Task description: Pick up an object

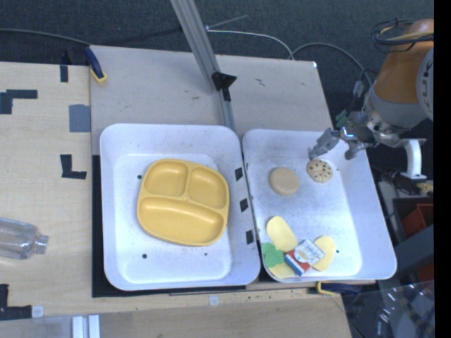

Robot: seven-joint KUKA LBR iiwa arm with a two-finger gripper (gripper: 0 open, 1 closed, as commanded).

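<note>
The right bin (343, 210) holds a chocolate-chip cookie (319, 170) and a tan round disc (284, 181) in its far half. Near its front edge lie yellow toy pieces (280, 232), a green piece (270, 253) and a small red, white and blue box (304, 255). My gripper (335, 148) hangs over the bin's far right corner, just above and behind the cookie. Its fingers (321, 146) are open with nothing between them.
A yellow divided plate (184, 201) lies in the left bin (107, 189). A slanted metal pole (198, 37) rises behind the bins. A clear bottle (19, 237) rests on the bench at far left, and a blue and yellow clamp (95, 64) lies at the back left.
</note>
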